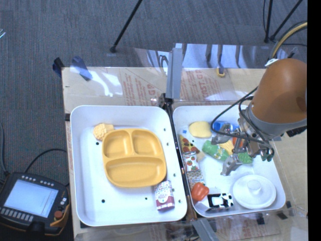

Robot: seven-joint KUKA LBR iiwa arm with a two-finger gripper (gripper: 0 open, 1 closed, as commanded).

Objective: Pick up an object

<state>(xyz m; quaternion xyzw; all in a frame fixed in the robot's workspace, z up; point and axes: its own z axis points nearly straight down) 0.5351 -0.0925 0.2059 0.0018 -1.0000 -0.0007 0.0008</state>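
Observation:
My gripper [239, 157] hangs low over the middle of the right bin [278, 177], under the orange wrist band. Its fingers [230, 165] reach down just right of a green packet [216, 150] and seem to straddle a green and orange item. A yellow oval toy [200, 129] lies at the back left of that bin, with a blue object [220, 126] beside it. A white round lid [254, 190] sits at the front right. A red pepper [199, 191] and a black-and-white cow-print item [219, 201] lie along the front.
The left bin [85, 185] holds a yellow divided plate [133, 157], a tan waffle-like toy [103, 131] and a small red carton [164, 195]. A strip of printed packets [190, 160] lies along the right bin's left wall. A teach pendant [31, 201] rests at the lower left.

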